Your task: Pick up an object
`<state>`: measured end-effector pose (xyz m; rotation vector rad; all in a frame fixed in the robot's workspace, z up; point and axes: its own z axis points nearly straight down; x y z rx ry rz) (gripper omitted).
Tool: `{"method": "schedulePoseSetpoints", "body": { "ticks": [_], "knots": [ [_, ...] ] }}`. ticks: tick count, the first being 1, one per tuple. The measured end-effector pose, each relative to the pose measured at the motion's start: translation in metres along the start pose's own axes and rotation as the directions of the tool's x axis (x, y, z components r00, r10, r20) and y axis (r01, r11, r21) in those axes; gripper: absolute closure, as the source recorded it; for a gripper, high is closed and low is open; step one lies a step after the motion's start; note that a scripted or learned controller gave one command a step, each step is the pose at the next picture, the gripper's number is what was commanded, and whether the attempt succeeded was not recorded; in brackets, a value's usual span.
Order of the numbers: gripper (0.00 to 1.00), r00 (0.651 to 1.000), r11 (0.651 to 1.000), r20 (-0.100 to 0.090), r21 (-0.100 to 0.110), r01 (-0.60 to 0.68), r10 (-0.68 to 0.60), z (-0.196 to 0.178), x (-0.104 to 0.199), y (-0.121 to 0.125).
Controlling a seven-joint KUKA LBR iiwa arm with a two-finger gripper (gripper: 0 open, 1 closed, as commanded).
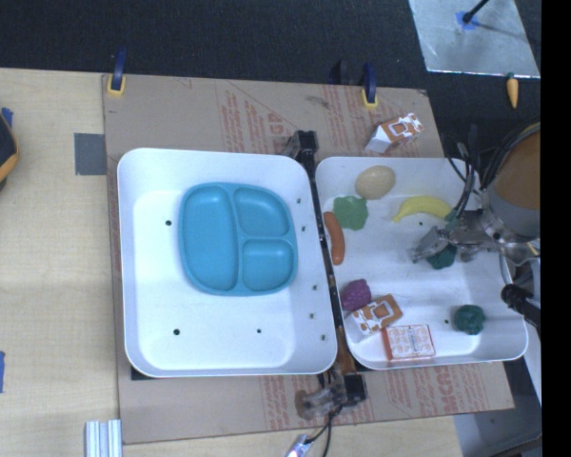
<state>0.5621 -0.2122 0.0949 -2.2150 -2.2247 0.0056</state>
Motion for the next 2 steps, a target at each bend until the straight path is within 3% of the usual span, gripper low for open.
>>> {"method": "schedulePoseSetpoints", "body": {
  "ticks": [1,2],
  "knots": [
    [1.00,1.000,1.000,0.002,0.000,0.003,-0.003,-0.011,-0.001,0.000],
    [1.00,1.000,1.000,-0.001,-0.002,0.003,-0.003,-0.006,0.089,0.046]
  ]
}}
